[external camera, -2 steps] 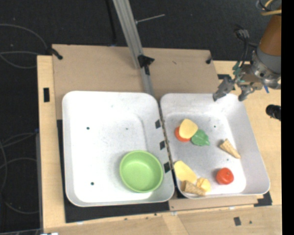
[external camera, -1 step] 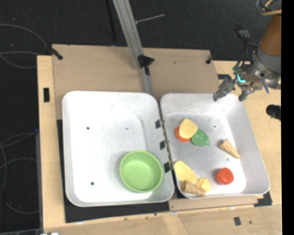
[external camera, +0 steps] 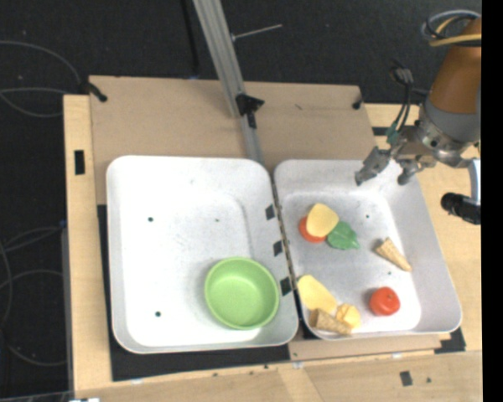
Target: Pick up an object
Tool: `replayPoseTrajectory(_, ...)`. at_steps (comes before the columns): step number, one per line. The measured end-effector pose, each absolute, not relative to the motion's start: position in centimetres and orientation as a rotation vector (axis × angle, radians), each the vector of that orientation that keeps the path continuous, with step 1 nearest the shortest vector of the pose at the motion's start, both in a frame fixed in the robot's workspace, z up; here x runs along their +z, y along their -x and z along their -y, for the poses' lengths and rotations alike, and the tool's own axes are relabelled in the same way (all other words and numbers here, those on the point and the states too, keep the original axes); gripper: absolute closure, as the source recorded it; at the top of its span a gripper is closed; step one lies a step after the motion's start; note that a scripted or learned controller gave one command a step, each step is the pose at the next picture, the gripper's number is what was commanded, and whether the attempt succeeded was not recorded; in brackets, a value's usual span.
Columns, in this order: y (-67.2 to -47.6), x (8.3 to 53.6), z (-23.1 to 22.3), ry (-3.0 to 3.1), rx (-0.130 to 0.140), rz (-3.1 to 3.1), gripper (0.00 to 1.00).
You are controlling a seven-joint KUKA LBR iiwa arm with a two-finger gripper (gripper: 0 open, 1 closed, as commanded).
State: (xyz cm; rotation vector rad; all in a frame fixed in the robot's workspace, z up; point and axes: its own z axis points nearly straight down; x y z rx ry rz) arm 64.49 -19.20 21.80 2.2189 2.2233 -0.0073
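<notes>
Camera view puts the pincer (external camera: 387,170) at the upper right of the frame, over the top edge of the right bin (external camera: 419,224). Its two dark fingers stand spread apart with nothing between them and touch none of the objects.

Lower in that bin, well apart from the pincer, lie a yellow piece on an orange-red piece (external camera: 318,223) with a green piece (external camera: 344,237) touching it, a tan cone (external camera: 392,254) toward the right wall, a red tomato-like ball (external camera: 385,301) at the lower right, and a yellow and tan cluster (external camera: 329,306) at the lower left corner.

A green bowl (external camera: 241,292) sits in the left bin (external camera: 151,224). Both bins rest on the counter (external camera: 168,115).
</notes>
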Motion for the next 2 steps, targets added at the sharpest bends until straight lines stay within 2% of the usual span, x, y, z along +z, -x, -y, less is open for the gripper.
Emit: replayPoseTrajectory(2, -62.6, 11.2, 20.5, -2.224, -0.009, -2.221, 0.0)
